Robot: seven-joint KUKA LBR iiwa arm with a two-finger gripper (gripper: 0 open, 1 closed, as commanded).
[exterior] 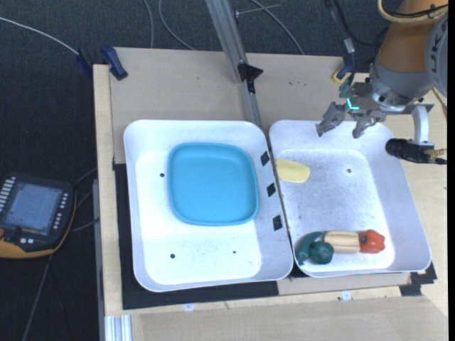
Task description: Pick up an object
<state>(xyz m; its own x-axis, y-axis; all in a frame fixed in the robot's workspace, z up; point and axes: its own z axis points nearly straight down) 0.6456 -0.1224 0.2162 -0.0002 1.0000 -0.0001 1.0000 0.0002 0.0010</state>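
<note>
Over at the back edge of the right-hand shallow white plastic bin [398, 190] hangs the grey two-finger gripper [346, 126], its two dark fingers [328, 123] spread apart with nothing between them, so it's released and not grasping anything. It sits up above the bin's far rim, under the grey arm with the orange band [409, 34] that comes in from the right.

Stuff in that right bin: a small pale yellow flat piece, kinda like a chip or a lemon slice shape [292, 170], lying near the bin's left wall toward the back. Down at the front edge is a little cluster in a row: a dark green rounded lumpy thing [315, 251], then a tan cylinder that looks wooden [343, 242] lying on its side, then a red rounded object [372, 241] at its right end. Those three look like they're touching or just about. They're well apart from the gripper, which is at the opposite end of the bin.

Left-hand white bin [146, 212] has a light blue square plastic plate with rounded corners [213, 183] lying flat, toward the back.

Off to the left of the bench, on the dark floor, a handheld control pendant with a screen [32, 212].
</note>
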